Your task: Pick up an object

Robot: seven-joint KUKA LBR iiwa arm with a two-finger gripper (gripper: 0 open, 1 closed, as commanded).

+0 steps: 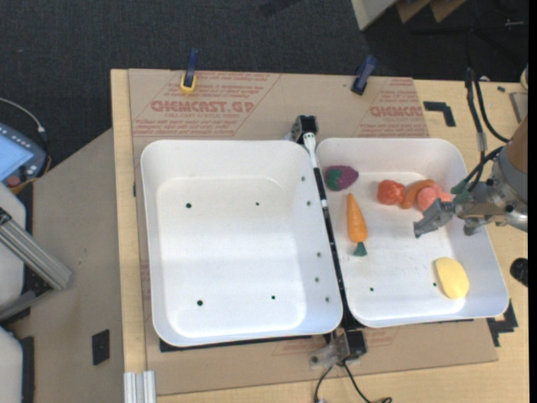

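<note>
Several toy foods lie in the right bin (403, 309): a purple piece (341, 176) at its far left, an orange carrot (357, 217) with a green tip, a red tomato-like piece (390, 192), an orange and pink piece (421, 196) touching it, and a yellow piece (452, 277) near the front right. My gripper (451, 223) reaches in from the right and hangs low over the bin floor, just in front of the orange and pink piece. It is open, with nothing between its fingers.
The left bin (168, 166) sits beside the right one, and a black strip (323, 217) runs along their shared edge. Both rest on a brown board (252, 99) held by clamps at the back. Cables (478, 124) hang near the arm at right.
</note>
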